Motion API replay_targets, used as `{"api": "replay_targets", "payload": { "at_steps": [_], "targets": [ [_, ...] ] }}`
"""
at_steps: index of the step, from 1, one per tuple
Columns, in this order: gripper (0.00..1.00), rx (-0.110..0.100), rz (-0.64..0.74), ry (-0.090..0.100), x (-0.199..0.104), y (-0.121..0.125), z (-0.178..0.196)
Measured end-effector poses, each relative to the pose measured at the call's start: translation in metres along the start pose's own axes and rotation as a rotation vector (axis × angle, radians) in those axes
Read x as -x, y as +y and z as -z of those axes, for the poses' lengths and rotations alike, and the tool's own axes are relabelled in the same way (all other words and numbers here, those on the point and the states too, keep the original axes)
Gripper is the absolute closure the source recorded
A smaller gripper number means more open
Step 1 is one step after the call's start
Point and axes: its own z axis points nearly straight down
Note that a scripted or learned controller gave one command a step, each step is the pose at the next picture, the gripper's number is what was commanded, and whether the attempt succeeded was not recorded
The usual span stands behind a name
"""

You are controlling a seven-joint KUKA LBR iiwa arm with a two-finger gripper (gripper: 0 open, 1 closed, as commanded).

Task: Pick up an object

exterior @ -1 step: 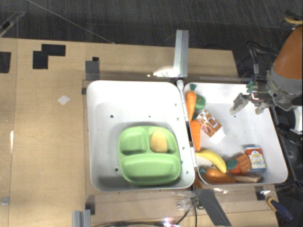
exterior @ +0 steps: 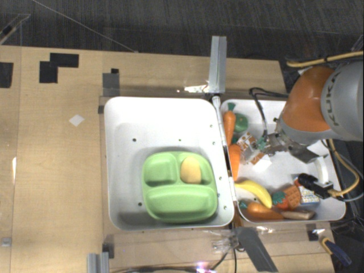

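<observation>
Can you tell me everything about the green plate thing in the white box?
The green tray looks like smooth plastic, with rounded corners. It has three compartments: two small ones along the far side and one big one along the near side. It lies flat in the left bin, toward its near side. A yellow, egg-shaped thing sits in the small compartment on the right of the view.

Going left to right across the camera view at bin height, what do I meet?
Left bin → green divided tray → yellow fruit in the tray's upper right compartment → carrots along the right bin's left wall → banana → gripper → arm's orange band.
</observation>
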Motion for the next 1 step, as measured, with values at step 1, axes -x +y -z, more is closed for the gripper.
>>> {"api": "replay_targets", "payload": {
  "at_steps": [1],
  "targets": [
    [0.00, 0.004, -0.123, -0.003, 0.0564, 0.0349, -0.0069]
  ]
}}
